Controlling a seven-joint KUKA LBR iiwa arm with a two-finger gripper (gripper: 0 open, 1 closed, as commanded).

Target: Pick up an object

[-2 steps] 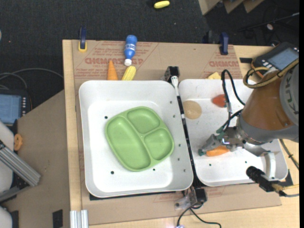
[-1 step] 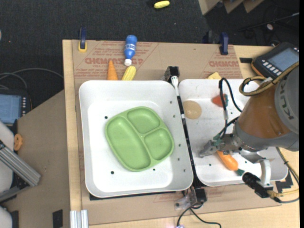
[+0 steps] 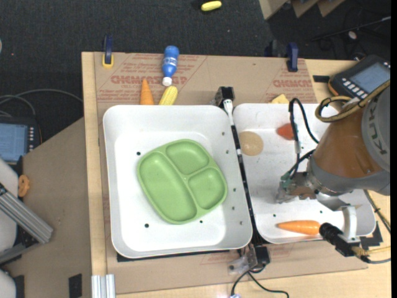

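Fixed overhead camera — slanted down on bins (image 3: 124, 185).

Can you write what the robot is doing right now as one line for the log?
arm: over right bin | gripper: low near bin floor, nothing seen held | orange carrot: lying nearby | green plate: left bin

A blue bottle (image 3: 169, 64) is seen at upper centre beyond the bins, and a yellow object (image 3: 211, 5) lies on the dark floor.

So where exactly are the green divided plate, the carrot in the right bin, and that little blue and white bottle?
green divided plate (image 3: 182, 180): camera view, on the ridge where its three compartments meet.
carrot (image 3: 298, 227): camera view, middle of its orange body, right bin's near edge.
blue and white bottle (image 3: 169, 64): camera view, middle of its body, behind the left bin.
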